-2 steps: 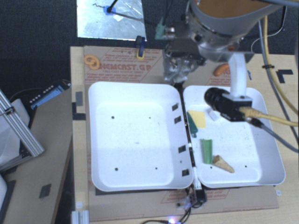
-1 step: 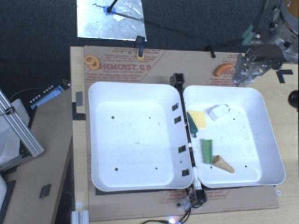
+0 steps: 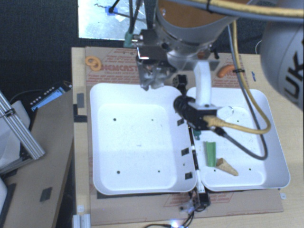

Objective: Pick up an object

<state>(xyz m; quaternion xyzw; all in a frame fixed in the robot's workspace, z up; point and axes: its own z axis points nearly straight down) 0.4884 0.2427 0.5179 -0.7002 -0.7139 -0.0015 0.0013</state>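
Large dark letters "UK" stand on the grey arm housing [image 3: 285, 46] at the right edge, cut off by the frame and turned sideways; red printed lettering runs across the brown cardboard sheet [image 3: 118, 66] behind the bins, too blurred to read; similar red print on its front edge is likewise illegible.

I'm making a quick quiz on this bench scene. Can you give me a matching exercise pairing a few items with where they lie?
Things:
1. green block
2. tan wedge
3. pretzel-shaped ring
4. orange sausage-shaped piece

Places:
A. on the board beyond the right bin
B. right bin, near its front edge
C. on the board beyond the left bin's far left corner
D. right bin, close to the divider

Pairs: 1-D, 2-B, 3-C, 4-A
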